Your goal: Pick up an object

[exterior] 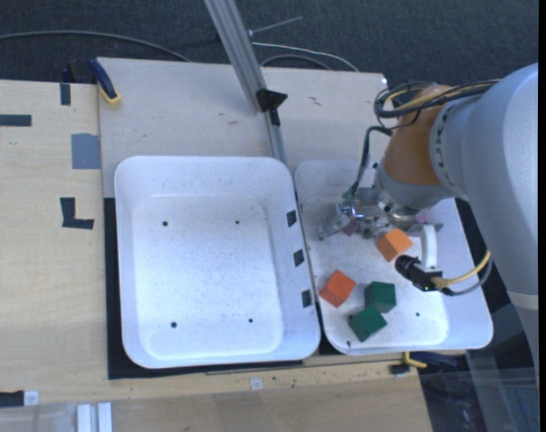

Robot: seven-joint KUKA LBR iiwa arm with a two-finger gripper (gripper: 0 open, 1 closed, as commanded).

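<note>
The right bin (434,331) holds several small blocks. One orange block (337,288) lies near the bin's left wall, and a second orange block (396,243) sits just under the arm's wrist. Two green blocks (380,295) (368,323) lie side by side near the front. My gripper (337,224) is low over the upper left part of the right bin, above and left of the blocks. I see no block in it. A bit of purple (423,215) peeks out beside the wrist, mostly hidden.
The left bin (129,241) lies beside the right one, with a raised divider (298,241) between them. A metal pole (241,52) slants over the back of the bench. Cables (443,282) hang off the wrist over the right bin.
</note>
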